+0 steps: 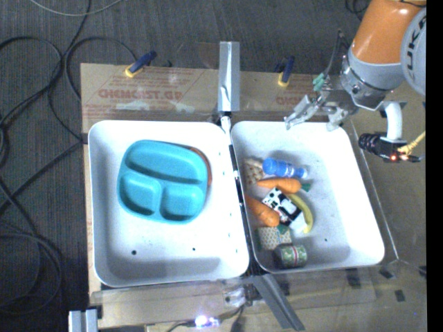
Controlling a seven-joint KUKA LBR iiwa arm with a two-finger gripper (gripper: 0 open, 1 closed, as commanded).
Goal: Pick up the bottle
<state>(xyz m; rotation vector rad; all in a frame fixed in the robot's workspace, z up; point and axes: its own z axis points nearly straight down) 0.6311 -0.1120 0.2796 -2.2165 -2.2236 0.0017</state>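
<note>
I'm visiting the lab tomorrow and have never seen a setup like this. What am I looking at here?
One camera looks down at a slant on a bench. The orange and grey shape at upper right is a robot arm; its gripper, open and holding nothing, hangs over the far rim of the right bin. That bin holds a small blue bottle, two toy carrots, a banana and other small items. The left bin holds a blue divided tray.
</note>
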